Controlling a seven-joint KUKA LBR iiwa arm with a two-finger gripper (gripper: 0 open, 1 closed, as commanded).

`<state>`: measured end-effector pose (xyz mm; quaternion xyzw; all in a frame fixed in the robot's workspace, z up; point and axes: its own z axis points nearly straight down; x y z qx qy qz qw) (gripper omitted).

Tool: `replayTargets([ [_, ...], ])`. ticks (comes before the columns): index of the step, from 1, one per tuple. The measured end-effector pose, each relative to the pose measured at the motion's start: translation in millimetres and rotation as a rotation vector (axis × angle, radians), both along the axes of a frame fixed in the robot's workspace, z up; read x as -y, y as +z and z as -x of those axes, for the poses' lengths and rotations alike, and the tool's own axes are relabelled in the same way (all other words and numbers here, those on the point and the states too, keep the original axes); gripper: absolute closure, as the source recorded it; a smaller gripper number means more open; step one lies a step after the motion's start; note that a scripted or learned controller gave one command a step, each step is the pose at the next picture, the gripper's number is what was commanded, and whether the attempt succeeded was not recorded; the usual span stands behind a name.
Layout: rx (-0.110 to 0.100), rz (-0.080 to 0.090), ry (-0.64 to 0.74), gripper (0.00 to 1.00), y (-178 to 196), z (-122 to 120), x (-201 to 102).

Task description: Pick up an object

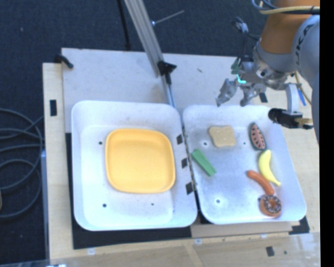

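I'm in the approach, nothing picked yet. My gripper (pixel 234 95) hangs above the far rim of the right bin (pixel 234 213), fingers spread apart with nothing between them. Nearest below me, toward the camera, lies the tan bread slice (pixel 222 136); off to its side sit the watermelon slice (pixel 257 136), the banana (pixel 268 167), the sausage (pixel 260 182) and the donut (pixel 270 205), each farther from me in turn. The green block (pixel 203 162) lies near the divider. My guess: the bread is the easiest reach, so I must come forward over it, drop straight down and straddle it before closing. My arm reaches in high, orange band up, wrist tipped downward. The yellow plate (pixel 140 160) sits well away in the left bin (pixel 89 115).
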<state>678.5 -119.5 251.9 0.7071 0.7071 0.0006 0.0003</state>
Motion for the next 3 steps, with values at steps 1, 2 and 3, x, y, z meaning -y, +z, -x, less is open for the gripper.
replayTargets([
  [1,0.0,0.0,0.0,0.0,-0.1,0.0,0.0],
  [2,-0.005,0.001,-0.001,0.0,-58.9,1.0,8.7],
  [3,-0.004,0.001,0.0,0.0,-104.6,8.6,5.5],
])
